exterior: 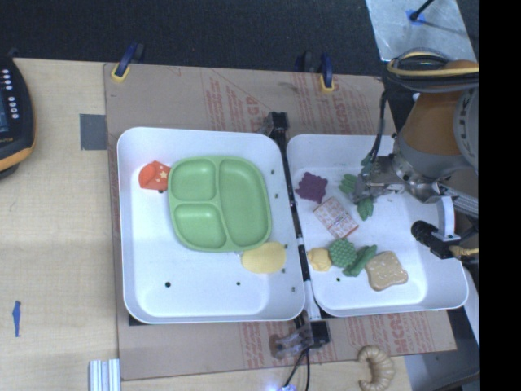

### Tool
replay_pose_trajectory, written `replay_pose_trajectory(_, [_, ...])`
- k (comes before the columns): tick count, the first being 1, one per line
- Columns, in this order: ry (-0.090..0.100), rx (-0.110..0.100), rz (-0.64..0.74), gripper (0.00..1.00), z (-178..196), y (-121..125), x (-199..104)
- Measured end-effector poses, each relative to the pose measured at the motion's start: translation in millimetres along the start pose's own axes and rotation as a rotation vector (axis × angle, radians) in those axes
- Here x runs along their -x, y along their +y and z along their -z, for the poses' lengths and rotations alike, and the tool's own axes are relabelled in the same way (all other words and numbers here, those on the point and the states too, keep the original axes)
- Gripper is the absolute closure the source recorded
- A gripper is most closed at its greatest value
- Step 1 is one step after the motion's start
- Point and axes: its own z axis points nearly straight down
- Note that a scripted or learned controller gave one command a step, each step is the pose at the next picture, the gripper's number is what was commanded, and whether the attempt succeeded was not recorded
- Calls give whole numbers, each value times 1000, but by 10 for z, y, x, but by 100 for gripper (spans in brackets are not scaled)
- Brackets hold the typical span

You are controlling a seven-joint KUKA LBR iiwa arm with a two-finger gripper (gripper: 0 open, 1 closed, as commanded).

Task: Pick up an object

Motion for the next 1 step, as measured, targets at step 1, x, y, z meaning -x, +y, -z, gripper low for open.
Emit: replay_pose_trajectory(1, [0,1,-4,100,671,-172,-634])
